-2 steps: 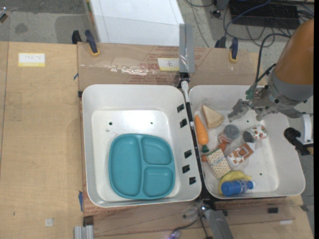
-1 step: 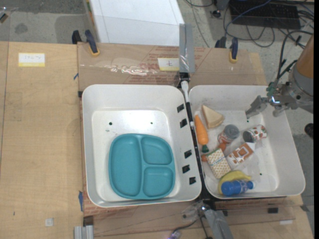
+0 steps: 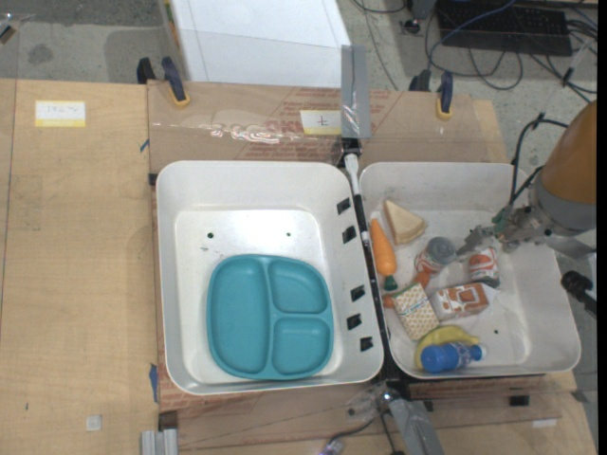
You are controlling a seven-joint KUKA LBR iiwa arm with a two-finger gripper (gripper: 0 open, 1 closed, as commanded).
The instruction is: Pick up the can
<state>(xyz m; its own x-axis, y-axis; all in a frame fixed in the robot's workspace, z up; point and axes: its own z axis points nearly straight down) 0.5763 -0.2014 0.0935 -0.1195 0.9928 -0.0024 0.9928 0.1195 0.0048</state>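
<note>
The can [image 3: 433,258], with a grey top and a red-orange body, lies tilted in the middle of the right bin [image 3: 560,349]. My gripper [image 3: 486,239] hangs low over the bin just to the right of the can and a little behind it, above a small red and white packet [image 3: 484,267]. Nothing shows as held. The grey arm with its orange band [image 3: 577,164] reaches in from the right edge.
Around the can lie a carrot [image 3: 382,246], a bread wedge [image 3: 405,222], a cracker box [image 3: 414,312], a red and white carton [image 3: 462,300], a banana [image 3: 448,334] and a blue bottle [image 3: 448,356]. The left bin [image 3: 180,254] holds a teal divided plate [image 3: 270,316].
</note>
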